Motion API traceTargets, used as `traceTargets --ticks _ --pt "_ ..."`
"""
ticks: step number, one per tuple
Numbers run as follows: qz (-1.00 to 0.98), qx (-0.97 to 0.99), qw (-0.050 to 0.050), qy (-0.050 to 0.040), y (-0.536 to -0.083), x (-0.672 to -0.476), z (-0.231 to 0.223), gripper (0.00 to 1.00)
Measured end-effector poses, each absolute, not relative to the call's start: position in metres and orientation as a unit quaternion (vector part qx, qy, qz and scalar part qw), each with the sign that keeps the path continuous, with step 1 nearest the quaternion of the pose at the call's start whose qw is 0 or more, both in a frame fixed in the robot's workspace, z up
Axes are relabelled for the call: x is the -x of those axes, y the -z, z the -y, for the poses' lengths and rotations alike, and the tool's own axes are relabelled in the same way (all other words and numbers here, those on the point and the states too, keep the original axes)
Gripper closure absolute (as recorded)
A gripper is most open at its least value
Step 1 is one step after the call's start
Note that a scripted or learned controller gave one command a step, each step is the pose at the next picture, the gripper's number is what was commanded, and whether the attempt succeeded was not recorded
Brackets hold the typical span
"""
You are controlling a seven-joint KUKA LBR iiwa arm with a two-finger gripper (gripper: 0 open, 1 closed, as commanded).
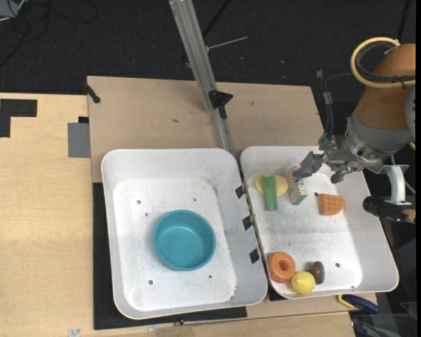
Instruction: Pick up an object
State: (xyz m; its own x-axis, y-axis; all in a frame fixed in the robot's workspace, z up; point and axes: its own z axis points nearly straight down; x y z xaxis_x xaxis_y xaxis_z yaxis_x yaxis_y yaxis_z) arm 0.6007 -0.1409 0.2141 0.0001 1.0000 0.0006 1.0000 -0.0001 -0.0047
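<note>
I see a teal bowl (184, 239) in the left bin (119, 188), well to the left of the claw (299, 186) and apart from it. In the right bin (368, 255), a green piece (270, 192) lies across a pale yellow item (281, 184) just left of the claw, near its fingertips but, as far as I can judge, not touching. The claw hangs low over the upper part of this bin; a small pale and green thing (298, 196) sits right at its tips, and I cannot tell whether it is gripped or how wide the claw stands. An orange waffle-like piece (330, 204) lies just right of the claw. Nearer the camera, well below the claw, an orange ring (281, 265), a yellow ball (303, 282) and a dark brown piece (316, 271) cluster together. I can read no writing or labels on anything.
</note>
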Motion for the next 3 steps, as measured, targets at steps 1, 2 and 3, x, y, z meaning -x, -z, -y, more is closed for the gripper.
traceTargets --ticks 1,2,3 --pt "0.707 0.707 0.002 -0.0016 -0.161 -0.591 0.136 0.00" --pt "0.707 0.707 0.002 -0.0018 -0.098 -0.586 0.136 0.00" --pt "0.707 0.708 0.000 -0.0002 -0.111 -0.587 0.137 1.00"
